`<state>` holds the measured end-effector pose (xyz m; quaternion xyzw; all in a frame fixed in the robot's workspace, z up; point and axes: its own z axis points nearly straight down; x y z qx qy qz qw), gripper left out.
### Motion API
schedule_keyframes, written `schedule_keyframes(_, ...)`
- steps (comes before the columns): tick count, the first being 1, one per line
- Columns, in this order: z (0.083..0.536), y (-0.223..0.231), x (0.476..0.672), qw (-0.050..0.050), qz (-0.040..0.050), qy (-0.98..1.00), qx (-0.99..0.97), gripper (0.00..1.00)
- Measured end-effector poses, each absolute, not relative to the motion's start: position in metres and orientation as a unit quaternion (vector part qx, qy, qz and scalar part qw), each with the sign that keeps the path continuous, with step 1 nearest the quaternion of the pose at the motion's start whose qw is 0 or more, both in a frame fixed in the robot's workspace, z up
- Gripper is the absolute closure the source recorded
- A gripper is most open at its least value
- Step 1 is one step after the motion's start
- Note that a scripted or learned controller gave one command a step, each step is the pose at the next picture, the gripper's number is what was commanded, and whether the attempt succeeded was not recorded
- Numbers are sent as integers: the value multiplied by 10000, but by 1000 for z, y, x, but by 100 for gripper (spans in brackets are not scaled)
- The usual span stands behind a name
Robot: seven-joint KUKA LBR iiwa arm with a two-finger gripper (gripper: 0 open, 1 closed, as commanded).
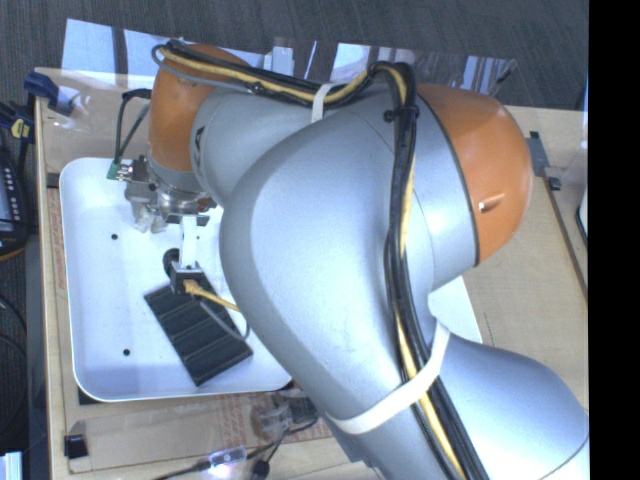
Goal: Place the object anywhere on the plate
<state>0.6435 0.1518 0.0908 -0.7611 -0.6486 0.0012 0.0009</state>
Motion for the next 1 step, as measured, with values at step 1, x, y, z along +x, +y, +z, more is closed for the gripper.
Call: schedule_keyframes(1,193,161,656,9,7,-5614,-8275,100)
